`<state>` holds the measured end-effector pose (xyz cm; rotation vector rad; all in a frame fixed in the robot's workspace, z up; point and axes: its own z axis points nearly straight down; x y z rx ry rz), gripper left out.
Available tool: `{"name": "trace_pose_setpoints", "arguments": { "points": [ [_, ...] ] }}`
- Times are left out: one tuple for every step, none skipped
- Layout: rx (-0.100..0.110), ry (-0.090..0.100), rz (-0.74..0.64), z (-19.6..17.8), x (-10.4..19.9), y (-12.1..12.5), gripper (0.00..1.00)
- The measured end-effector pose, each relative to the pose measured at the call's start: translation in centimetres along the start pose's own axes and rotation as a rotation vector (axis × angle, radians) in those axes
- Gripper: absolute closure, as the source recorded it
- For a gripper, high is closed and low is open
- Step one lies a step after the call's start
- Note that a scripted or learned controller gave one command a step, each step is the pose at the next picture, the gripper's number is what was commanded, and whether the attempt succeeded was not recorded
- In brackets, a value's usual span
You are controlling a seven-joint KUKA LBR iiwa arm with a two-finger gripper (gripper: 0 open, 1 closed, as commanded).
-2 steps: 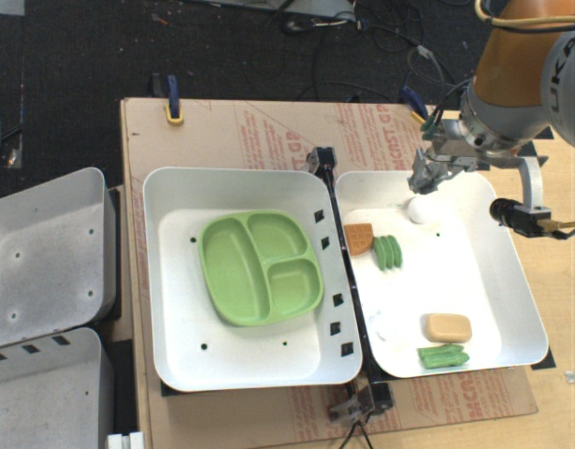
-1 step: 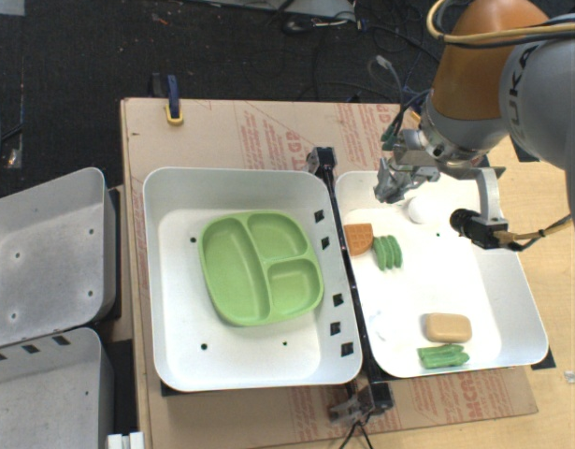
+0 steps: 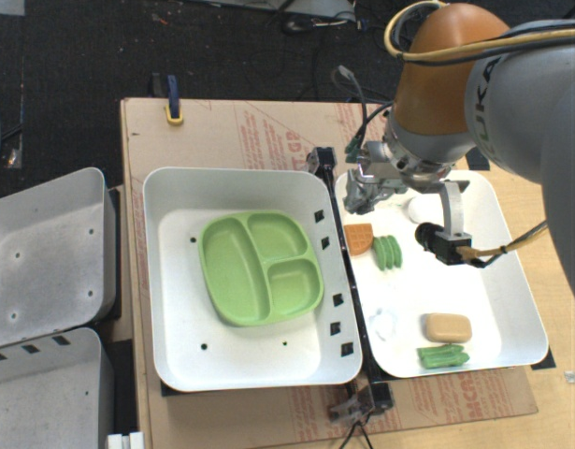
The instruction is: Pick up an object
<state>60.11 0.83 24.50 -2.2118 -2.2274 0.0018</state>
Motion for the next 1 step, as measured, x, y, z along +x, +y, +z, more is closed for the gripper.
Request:
{"name": "trace_pose_setpoints", "arguments": {
  "points": [
    [0.0, 0.0, 0.0, 0.14, 4.86, -1.2, 1.0]
  ]
}}
